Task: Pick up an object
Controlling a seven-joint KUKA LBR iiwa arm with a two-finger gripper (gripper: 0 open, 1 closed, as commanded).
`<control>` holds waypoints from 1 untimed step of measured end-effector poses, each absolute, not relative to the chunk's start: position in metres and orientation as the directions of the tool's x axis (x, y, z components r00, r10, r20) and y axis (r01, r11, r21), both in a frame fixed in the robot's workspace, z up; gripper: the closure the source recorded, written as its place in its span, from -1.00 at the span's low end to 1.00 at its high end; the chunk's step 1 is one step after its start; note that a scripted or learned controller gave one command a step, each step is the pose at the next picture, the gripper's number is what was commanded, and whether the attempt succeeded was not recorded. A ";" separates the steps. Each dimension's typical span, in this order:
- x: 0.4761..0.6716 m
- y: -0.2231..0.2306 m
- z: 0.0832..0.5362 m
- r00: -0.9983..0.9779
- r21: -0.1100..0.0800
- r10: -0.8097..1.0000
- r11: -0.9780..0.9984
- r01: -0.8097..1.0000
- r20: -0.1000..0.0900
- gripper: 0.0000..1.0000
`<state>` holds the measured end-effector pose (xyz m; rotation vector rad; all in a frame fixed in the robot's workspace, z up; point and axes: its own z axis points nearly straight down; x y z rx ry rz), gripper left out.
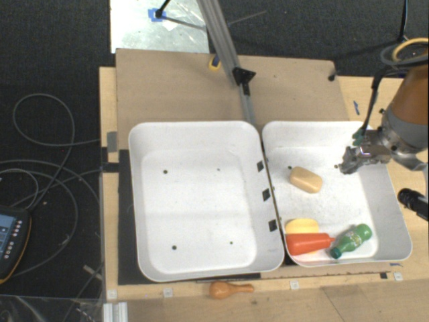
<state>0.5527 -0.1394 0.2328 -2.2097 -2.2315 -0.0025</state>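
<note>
From the overhead camera view, the metal two-finger gripper (350,161) hangs above the upper part of the right shallow white bin (385,200), apparently poised to choose a target. Whether it is spread or pressed together cannot be told at this size, and nothing shows between its tips. The likeliest target, a tan rounded block (305,180), lies just left and below. Further below lie a yellow-and-orange toy (305,237) and a green bottle (351,241). The brown bench (174,86) carries both bins; dark carpet (53,39) with cables surrounds it.
</note>
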 end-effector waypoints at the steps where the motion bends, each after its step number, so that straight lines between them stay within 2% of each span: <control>1: 0.550 -0.076 0.231 -0.011 0.001 1.000 0.011 1.000 0.003 1.00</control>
